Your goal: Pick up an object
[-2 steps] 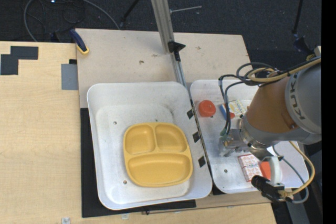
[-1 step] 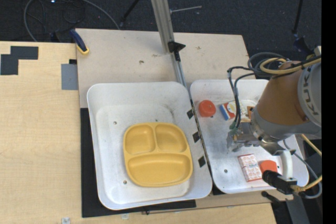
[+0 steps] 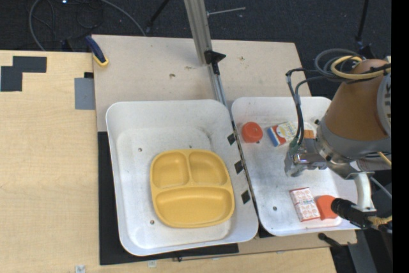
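My gripper hangs low over the middle of the right bin, below the arm's orange band. Several small objects lie around it. A red-orange round object sits at the bin's far left. A small red, white and blue carton lies just beyond the gripper. Toward the near edge rests a red-and-white packet, with an orange object touching its right side. The gripper's tip stands over bare bin floor between the carton and the packet.
The left bin holds a yellow divided plate. A metal post rises behind the bins. Black clips mark the seam between the two bins. Cables trail from the arm's wrist.
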